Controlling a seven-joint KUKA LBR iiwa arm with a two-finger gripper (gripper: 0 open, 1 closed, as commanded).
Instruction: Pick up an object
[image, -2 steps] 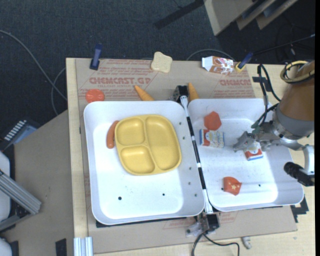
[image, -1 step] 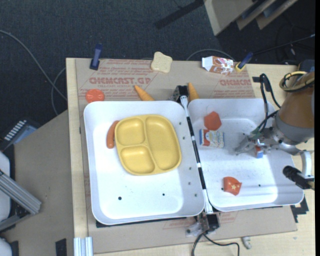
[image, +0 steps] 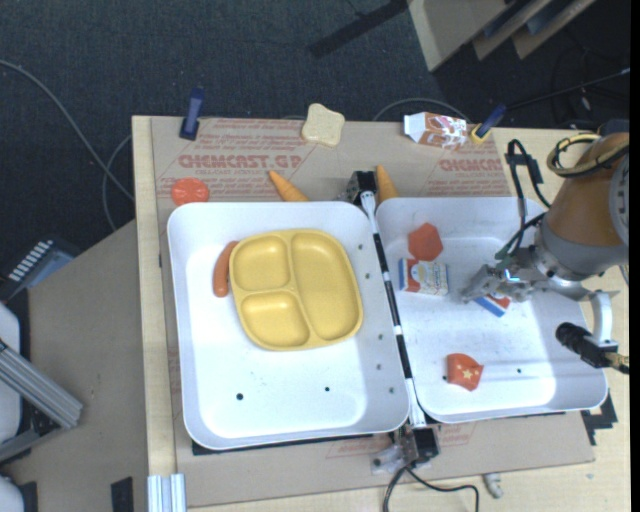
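The gripper (image: 487, 287) is low in the right bin (image: 560, 395), right over a small blue and red thing (image: 495, 303). I can't tell how it is set. I think it is trying to grab that thing, and next it must lift up. A milk carton (image: 425, 277) sits close by. The left bin (image: 200, 390) holds a yellow plate (image: 295, 287). Both bins rest on cardboard (image: 240, 155).

The desk (image: 90, 330) carries a printed cardboard sheet (image: 240, 155), and on that sheet sit two shallow white bins side by side, the left bin (image: 200, 330) touching the right bin (image: 560, 385). Along the far strip of cardboard lie a blue clip (image: 191, 113), a slice of toast (image: 323, 124), a small carton (image: 436, 129), an orange disc (image: 188, 190) and a carrot (image: 287, 187).
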